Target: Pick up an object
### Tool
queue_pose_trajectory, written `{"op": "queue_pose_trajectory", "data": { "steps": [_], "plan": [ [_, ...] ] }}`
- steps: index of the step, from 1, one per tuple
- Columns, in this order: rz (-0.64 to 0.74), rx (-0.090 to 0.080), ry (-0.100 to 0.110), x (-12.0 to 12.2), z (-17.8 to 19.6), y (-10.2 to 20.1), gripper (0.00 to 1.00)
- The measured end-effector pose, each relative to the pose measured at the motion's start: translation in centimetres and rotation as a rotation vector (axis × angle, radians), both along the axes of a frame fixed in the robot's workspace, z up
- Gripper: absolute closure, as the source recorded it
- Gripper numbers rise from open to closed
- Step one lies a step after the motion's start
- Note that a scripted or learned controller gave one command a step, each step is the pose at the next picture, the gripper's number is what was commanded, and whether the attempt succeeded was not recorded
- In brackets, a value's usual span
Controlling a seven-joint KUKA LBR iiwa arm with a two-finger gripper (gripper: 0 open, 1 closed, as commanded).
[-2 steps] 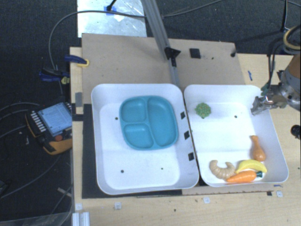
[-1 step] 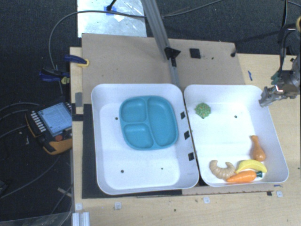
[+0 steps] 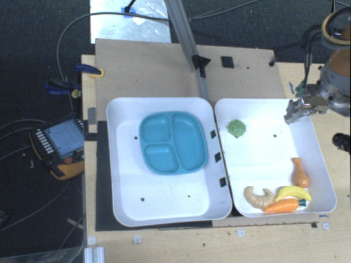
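where smooth white, bumpy green broccoli [image 3: 237,128]

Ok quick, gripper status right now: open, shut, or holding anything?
Gripper: over the far right edge of the right bin, nothing seen between its fingers; open or shut cannot be told from this view.

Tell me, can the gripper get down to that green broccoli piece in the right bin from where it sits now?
Probably yes. The broccoli lies alone on the bare floor of the right bin, apart from the food cluster at the near corner. The gripper hovers at the bin's far right edge, with nothing between them.
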State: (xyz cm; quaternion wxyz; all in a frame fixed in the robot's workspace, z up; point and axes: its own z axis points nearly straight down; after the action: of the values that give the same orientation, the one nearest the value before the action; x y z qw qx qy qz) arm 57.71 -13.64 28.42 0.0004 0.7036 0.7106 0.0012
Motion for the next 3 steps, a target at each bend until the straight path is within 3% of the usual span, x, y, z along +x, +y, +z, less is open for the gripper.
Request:
{"op": "queue_pose_trajectory", "data": {
  "steps": [2, 3],
  "plan": [
    [0.0, 0.0, 0.002, 1.8, -4.0, 10.7, 1.0],
    [0.001, 0.001, -0.001, 2.6, -3.5, 16.1, 1.0]
  ]
}}
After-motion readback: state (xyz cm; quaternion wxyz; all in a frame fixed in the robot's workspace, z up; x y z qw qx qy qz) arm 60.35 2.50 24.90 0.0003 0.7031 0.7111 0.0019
